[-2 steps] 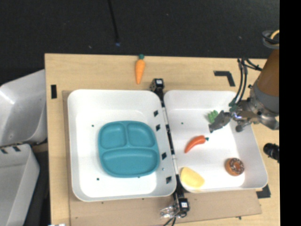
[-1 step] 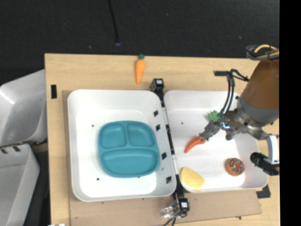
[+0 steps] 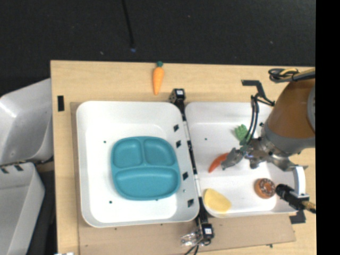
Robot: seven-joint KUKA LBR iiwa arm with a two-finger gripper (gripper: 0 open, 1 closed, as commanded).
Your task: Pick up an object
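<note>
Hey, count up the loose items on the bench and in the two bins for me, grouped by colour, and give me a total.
Orange or red: 2, the toy carrot and the red-orange pepper-like piece
Blue: 1, the divided plate
Yellow: 1, the yellow piece
Green: 1, the leafy green piece
Brown: 1, the round brown piece
Total: 6

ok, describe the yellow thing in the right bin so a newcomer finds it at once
Start at the right bin of the two white ones and go to its near corner beside the divider between the bins. The yellow piece lies there against the front wall. It is pale yellow and rounded, unlike the thin red piece and the round brown one.
</note>
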